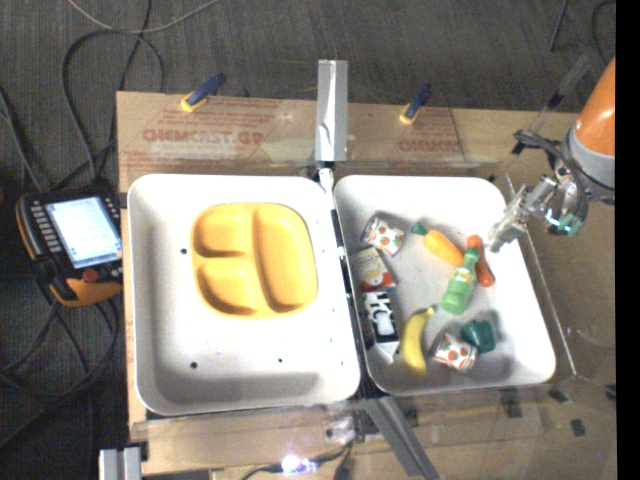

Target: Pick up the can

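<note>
Cans (383, 234) ×2, white with orange print, lying in right bin (520, 368), 1 upper-left, other at front beside banana (413, 339); claw (510, 224) over right rim, spread unclear; risk: snagging green bottle (459, 289) or carrot (443, 245) instead.

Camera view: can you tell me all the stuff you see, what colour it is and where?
Bins: two, white, side by side on the bench.
Tray: one, yellow, with compartments, in the left bin.
Cans: two, white with orange print, right bin; one upper left, one near the bottom.
Carrot: one, orange, top middle of right bin.
Bottle: one, green, middle of right bin.
Banana: one, yellow, bottom of right bin.
Cartons: two small ones along the right bin's left wall.
Tablet: one, bright screen, left of the bench.
Claw: one, grey, over the right bin's upper right corner.
</note>
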{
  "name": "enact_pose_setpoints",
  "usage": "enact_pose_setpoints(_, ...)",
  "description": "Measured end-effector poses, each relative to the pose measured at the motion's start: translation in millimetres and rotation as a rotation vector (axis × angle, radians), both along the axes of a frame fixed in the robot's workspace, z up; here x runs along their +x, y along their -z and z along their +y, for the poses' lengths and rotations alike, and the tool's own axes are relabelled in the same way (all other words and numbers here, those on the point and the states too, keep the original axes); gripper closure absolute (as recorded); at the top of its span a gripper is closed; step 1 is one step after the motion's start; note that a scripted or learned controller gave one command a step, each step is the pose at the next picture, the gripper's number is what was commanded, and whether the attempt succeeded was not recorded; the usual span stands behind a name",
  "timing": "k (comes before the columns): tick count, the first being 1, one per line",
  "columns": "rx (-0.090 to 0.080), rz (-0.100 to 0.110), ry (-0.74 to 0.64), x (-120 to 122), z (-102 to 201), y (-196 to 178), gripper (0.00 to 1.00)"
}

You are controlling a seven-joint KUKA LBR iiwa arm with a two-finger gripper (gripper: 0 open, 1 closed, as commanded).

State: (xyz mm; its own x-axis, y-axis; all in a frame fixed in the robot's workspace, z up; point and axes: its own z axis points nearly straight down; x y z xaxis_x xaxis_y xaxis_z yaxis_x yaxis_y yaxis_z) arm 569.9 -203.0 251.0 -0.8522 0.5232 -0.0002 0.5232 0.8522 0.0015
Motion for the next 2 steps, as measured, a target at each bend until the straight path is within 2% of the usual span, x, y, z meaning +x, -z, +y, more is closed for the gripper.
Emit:
enact_pose_setpoints(1,-0.002,-0.004,-0.403,-21.9,-19.2,-73.3,1.00)
enact_pose_setpoints(2,0.000,-0.001,-0.679,-71.5,-19.8,-8.2,1.00)
